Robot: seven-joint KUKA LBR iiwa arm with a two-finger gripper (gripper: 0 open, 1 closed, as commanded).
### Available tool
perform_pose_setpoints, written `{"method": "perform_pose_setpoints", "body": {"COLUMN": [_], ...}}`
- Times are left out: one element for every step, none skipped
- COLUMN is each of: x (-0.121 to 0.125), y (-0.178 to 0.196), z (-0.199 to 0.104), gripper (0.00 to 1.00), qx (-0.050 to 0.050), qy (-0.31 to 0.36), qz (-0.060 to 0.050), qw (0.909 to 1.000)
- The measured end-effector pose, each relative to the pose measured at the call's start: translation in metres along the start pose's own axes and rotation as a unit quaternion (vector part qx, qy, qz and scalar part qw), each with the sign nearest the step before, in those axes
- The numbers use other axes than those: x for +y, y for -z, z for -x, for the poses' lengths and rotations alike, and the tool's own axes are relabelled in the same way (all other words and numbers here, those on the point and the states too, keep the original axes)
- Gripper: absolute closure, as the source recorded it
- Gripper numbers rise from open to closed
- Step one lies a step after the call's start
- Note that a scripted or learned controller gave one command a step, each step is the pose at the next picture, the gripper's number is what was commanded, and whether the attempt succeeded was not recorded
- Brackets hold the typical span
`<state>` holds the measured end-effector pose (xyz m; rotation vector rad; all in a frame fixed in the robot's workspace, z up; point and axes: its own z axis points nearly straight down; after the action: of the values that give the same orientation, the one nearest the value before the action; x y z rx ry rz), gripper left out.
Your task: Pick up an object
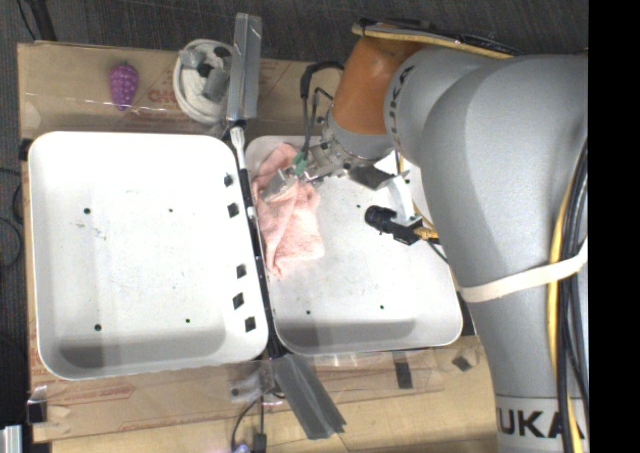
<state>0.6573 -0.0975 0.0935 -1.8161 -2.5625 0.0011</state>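
Camera view shows a pink cloth [288,213], crumpled and soft-folded, lying in the right bin [400,326] against its left wall. Its long axis runs from directly under the hand [303,169] away toward the bin's near edge. The hand sits on the cloth's upper end; whether it is wide, narrow or gripping cannot be told, as the grey arm [480,181] hides much.
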Motion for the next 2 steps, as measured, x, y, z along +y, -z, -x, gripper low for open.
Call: {"method": "perform_pose_setpoints", "body": {"x": [0.0,0.0], "y": [0.0,0.0], "z": [0.0,0.0], "gripper": [0.0,0.0], "qx": [0.0,0.0], "qy": [0.0,0.0], "qz": [0.0,0.0], "qw": [1.0,1.0]}}
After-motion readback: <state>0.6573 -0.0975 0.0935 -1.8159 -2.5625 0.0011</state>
